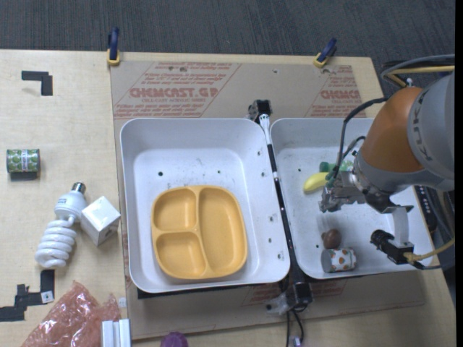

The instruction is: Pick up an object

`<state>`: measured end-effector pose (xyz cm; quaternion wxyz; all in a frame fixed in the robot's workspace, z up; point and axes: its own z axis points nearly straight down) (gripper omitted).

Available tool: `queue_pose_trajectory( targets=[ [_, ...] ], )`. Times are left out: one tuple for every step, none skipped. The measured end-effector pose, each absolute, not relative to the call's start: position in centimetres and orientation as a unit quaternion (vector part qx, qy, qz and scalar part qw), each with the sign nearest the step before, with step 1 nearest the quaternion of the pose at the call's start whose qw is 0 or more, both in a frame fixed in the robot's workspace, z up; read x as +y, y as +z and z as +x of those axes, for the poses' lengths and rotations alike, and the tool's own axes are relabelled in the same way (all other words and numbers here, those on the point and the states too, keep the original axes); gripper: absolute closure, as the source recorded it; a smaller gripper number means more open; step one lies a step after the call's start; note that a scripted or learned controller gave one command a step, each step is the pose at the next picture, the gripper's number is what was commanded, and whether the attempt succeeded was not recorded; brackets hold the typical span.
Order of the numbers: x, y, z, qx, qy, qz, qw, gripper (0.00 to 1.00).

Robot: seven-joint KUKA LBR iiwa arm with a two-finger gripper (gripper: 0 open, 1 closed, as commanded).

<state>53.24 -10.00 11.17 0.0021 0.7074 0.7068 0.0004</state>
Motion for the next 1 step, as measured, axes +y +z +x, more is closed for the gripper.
queue_pose_trajectory(
  targets=[
    [-9.99, 11.17, 53.24, 0.707, 0.0004, 0.707, 0.002, 0.0]
  ],
)
